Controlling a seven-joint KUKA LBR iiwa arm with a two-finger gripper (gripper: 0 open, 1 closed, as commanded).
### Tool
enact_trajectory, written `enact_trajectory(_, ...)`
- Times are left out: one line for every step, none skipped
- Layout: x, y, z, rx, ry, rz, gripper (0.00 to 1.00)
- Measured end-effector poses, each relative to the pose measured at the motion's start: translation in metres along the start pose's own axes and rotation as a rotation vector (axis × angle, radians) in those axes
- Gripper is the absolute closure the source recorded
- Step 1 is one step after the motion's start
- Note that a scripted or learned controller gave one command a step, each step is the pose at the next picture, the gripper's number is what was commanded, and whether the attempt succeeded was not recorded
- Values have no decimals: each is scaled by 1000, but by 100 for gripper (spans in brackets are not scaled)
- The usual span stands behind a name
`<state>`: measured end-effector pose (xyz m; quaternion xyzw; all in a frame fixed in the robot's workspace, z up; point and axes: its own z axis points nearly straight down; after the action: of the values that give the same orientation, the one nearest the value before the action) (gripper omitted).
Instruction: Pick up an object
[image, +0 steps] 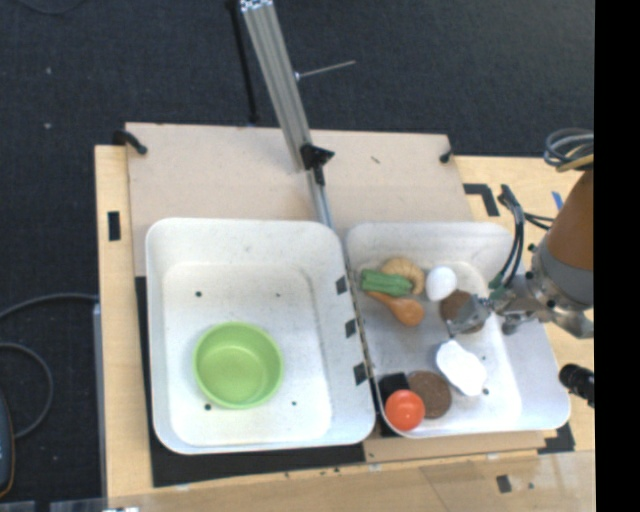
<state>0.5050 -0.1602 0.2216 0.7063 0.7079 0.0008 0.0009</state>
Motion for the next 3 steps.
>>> enact_trajectory(0, 0, 0, -1, 0, 2, 0)
enact_trajectory(-8, -8, 51, 6, -1, 3, 0)
enact_trajectory(-3, -6, 112, 6, 0, 3, 0)
